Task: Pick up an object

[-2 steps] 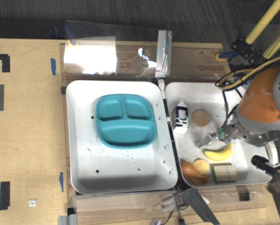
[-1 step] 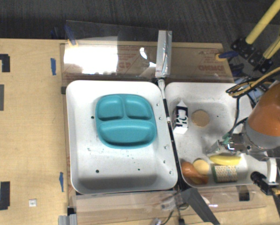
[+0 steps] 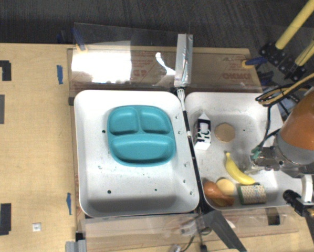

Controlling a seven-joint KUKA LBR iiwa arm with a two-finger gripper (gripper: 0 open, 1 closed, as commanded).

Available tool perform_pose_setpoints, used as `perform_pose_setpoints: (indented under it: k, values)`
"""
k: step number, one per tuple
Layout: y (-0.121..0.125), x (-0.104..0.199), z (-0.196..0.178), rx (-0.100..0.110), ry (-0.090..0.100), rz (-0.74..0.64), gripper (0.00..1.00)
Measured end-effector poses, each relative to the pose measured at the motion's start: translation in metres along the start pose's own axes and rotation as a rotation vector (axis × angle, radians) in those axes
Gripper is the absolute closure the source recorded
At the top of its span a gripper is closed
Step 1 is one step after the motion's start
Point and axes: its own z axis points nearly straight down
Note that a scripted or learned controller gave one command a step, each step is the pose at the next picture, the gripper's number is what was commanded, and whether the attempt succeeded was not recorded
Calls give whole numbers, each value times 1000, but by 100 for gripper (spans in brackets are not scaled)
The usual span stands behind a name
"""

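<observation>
The right bin (image 3: 251, 112) holds several objects. A yellow banana (image 3: 237, 171) lies near its middle front. A small white and black carton (image 3: 202, 133) sits against the left wall, with a tan round disc (image 3: 224, 132) beside it. In the front corner lie a reddish-brown onion-like ball (image 3: 215, 192), a pale yellow ball (image 3: 226, 186) and a short woven cylinder (image 3: 251, 193). My gripper (image 3: 260, 159) hangs over the bin's right part, just right of the banana's upper end. Nothing shows between it and the banana.
The left bin (image 3: 94, 182) carries a teal divided plate (image 3: 141, 134). The grey arm with its orange band (image 3: 303, 130) enters from the right over the bin's right rim. Clear plastic and cardboard stand behind both bins.
</observation>
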Motion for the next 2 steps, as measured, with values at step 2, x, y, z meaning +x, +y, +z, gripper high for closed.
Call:
perform_pose_setpoints:
  k: [2]
  values:
    - [15, 83, -86, 9, 4, -245, 0]
